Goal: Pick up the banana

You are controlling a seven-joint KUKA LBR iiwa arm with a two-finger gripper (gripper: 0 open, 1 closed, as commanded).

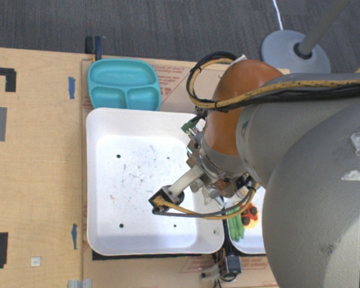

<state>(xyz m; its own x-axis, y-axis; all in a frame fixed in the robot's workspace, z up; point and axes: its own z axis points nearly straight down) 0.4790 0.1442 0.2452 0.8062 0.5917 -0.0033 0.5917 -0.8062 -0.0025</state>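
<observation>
The gripper (212,195) hung at lower centre, over the right edge of the shallow white plastic left bin (100,166); whether it was open or closed could not be told. The banana lay hidden, likely beneath the arm, so this looked like the approach, and the next move needed a descent centred on the fruit.

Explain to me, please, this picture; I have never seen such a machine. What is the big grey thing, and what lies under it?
It is a robot arm, grey with an orange band. One camera above the bench looks down at a slant; the arm enters from the right. It hangs over the left bin and hides most of the right bin, where small green and orange things lie. A teal tray sits behind the left bin. Whether the arm holds anything, I cannot tell.
</observation>
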